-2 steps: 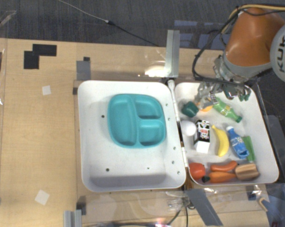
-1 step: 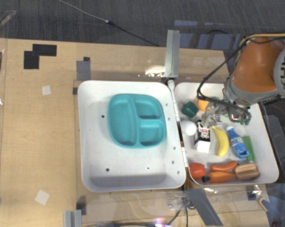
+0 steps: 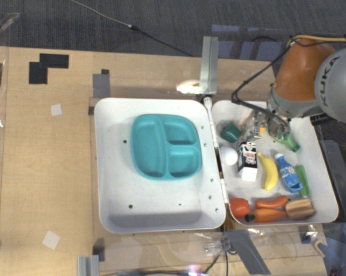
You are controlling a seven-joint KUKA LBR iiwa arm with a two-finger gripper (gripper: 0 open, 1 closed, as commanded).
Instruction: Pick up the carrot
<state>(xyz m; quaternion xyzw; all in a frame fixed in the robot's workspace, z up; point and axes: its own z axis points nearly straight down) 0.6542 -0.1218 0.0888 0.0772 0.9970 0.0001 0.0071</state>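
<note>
- Camera view: gripper (image 3: 264,126) hangs over the right bin's (image 3: 325,171) far edge, amid clutter; how far it is open I cannot tell, nor whether it grips anything.
- Carrot (image 3: 270,215), by my reading the orange piece, lies along the bin's near edge, long axis parallel to that edge.
- Judgement: carrot sits well apart from the gripper, toward the near edge; approach across its short width.

Both bins (image 3: 112,209) were white. Tray (image 3: 164,145) was teal, plain. Arm (image 3: 328,82) was grey with an orange band. Banana (image 3: 269,171) was yellow, bottle (image 3: 288,174) blue with a white label, carton (image 3: 249,156) black-and-white patched. Carrot (image 3: 269,214) was orange, tomato (image 3: 239,207) red, bread (image 3: 299,208) brown, ball (image 3: 228,156) white, cup (image 3: 230,133) dark green. Bench (image 3: 41,171) was tan with black squares.
</note>
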